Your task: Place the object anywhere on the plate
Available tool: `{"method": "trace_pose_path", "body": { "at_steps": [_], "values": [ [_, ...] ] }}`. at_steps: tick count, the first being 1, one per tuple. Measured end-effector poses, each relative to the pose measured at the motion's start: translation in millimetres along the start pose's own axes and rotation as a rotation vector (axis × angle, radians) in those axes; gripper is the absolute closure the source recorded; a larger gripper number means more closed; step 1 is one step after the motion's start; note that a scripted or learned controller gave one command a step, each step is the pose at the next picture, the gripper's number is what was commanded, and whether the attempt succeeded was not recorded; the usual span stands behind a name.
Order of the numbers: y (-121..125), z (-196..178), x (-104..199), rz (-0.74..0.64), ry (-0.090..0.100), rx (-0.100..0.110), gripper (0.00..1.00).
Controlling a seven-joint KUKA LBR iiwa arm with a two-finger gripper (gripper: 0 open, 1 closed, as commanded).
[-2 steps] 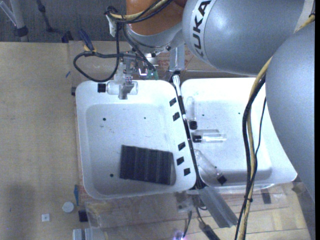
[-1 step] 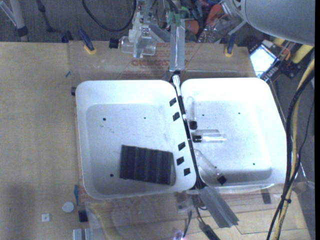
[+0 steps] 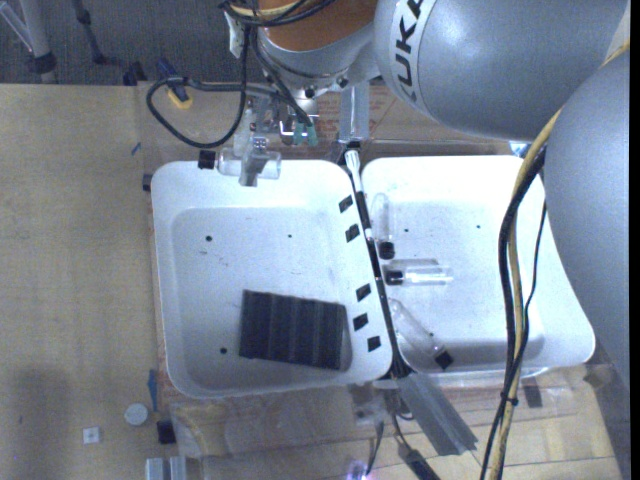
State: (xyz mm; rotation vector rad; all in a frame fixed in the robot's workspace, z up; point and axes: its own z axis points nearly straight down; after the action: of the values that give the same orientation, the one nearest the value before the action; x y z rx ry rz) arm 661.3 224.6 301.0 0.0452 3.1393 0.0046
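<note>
I'm seeing the end effector (image 3: 258, 160) hanging over the left bin's (image 3: 175, 268) far rim, its grip impossible to judge, dark ribbed plate (image 3: 293, 329) lying near the bin's front wall with open floor behind, a clear object (image 3: 420, 272) sitting in the right bin (image 3: 560, 328).

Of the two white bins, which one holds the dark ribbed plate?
The left bin: the dark ribbed plate lies flat near its front edge. The right bin holds a small clear object instead.
</note>
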Motion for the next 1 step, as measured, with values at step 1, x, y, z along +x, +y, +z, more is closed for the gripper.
{"method": "trace_pose_path", "body": {
  "at_steps": [1],
  "values": [
    [-36.5, 39.2, -0.3, -0.057, 0.001, 0.001, 1.00]
  ]
}}
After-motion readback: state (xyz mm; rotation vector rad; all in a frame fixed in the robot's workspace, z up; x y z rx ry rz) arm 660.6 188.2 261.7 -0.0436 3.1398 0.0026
